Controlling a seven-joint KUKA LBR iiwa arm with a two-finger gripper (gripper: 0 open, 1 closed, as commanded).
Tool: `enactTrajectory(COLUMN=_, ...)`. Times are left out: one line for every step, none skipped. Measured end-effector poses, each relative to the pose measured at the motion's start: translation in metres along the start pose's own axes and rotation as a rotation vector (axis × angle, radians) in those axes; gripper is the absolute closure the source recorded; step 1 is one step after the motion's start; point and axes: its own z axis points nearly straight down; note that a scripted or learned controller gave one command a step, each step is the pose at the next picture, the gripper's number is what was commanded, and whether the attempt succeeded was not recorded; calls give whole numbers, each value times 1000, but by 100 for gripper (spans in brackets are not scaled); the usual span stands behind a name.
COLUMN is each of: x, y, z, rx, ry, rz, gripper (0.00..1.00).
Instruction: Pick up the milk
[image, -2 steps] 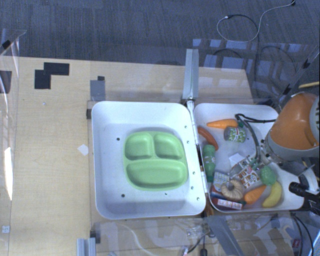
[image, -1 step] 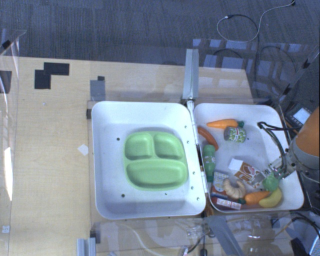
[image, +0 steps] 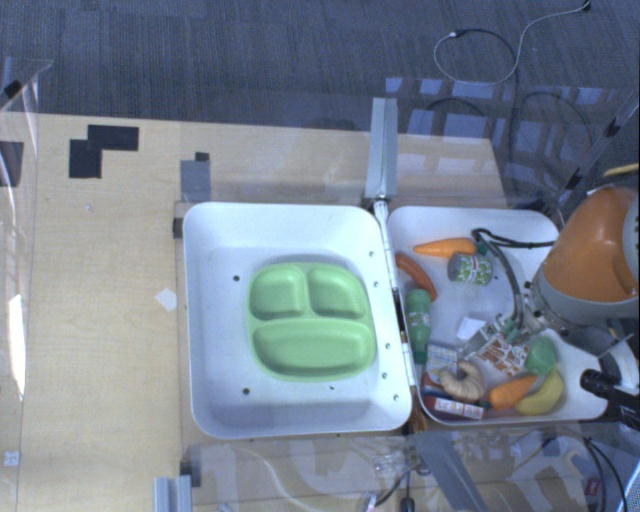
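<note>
Pincer (image: 497, 338) low in right bin (image: 535, 225), grip state unclear. Crowded by milk (image: 497, 352), pretzel (image: 461, 378), carrot (image: 514, 390), banana (image: 541, 396). Far left: green tray (image: 310, 320) in left bin (image: 215, 330).

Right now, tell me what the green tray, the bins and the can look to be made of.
Green tray: likely moulded plastic, matte, one even colour with soft rounded compartment edges. Bins: apparently thin white plastic or coated sheet, smooth and slightly glossy, with rounded corners and small holes in the floor. Can: probably metal or toy plastic; a green label wraps it and its end looks grey, too small to be sure.
</note>
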Motion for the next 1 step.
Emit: enactTrajectory(x=-1, y=2, z=-8, rx=-2, ry=0, rz=-2, gripper=100)
